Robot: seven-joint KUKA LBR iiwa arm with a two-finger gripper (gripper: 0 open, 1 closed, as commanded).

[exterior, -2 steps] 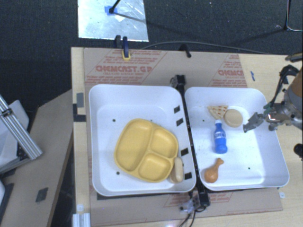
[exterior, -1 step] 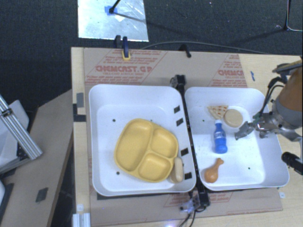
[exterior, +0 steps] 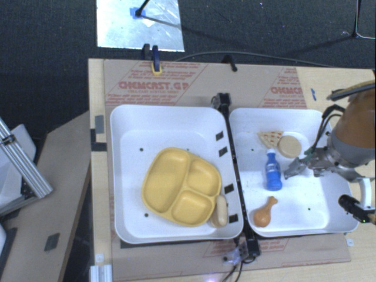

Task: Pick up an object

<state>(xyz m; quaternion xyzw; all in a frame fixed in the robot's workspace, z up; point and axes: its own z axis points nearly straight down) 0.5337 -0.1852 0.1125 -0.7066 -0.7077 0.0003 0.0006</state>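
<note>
On the table (exterior: 176, 75) we see two bins; our fingers (exterior: 294, 170) hang just beside the blue bottle (exterior: 272, 170), seemingly apart, gripping nothing, probably lining up.

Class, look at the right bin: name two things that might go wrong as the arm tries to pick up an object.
1. The blue bottle lies just beside the claw; a sideways approach may shove it away rather than grip it.
2. The pizza slice and the round beige piece touch, so grabbing either could drag the other.
</note>
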